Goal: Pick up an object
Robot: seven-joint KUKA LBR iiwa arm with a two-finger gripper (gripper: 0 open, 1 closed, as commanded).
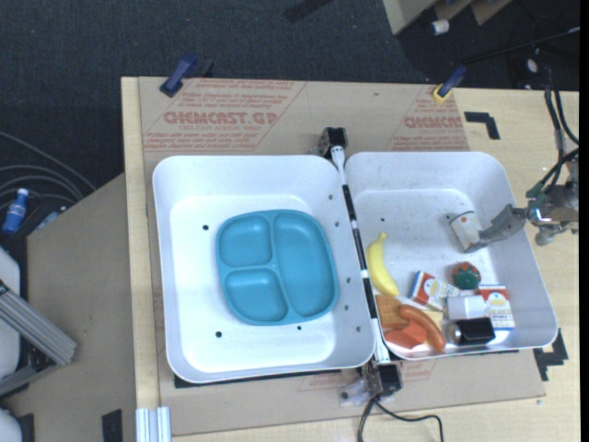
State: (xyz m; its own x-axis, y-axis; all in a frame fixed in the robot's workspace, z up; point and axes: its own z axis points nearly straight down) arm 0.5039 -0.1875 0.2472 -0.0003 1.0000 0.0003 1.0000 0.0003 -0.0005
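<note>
On the bench [92, 247] — two white bins | left bin [175, 191]: one blue divided plate [276, 267] | right bin [419, 178]: one banana [381, 265], several small items | claw [469, 233] — state unclear

A lab: clamped bench [276, 109], white bins [175, 247], loose cables [37, 155].
</note>
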